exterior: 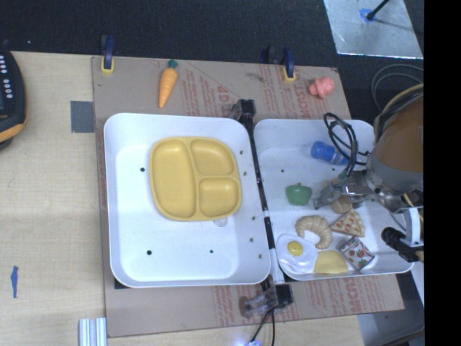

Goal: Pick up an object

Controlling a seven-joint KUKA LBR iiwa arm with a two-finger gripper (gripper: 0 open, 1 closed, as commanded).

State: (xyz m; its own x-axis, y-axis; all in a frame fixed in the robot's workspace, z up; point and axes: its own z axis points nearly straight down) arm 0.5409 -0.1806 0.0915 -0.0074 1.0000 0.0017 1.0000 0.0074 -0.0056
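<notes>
The right bin [277,139] holds several toy foods: a green pepper [297,192], a blue piece [325,152], a croissant [315,228], a pizza slice [350,225], a fried egg [295,250], a yellow piece [330,263] and a small printed packet [356,253]. My gripper [336,194] reaches in from the right, low over the bin, just right of the green pepper and above the croissant. A small tan item [341,206] lies right under the gripper's tip. Nothing visibly sits between the fingers.
The left bin [130,244] carries a yellow divided plate [194,177]. A toy carrot [167,83] and a pink item [322,86] lie on the cardboard beyond the bins. Black cable [341,132] loops over the right bin's far side. The arm's bulk [398,146] covers the bin's right edge.
</notes>
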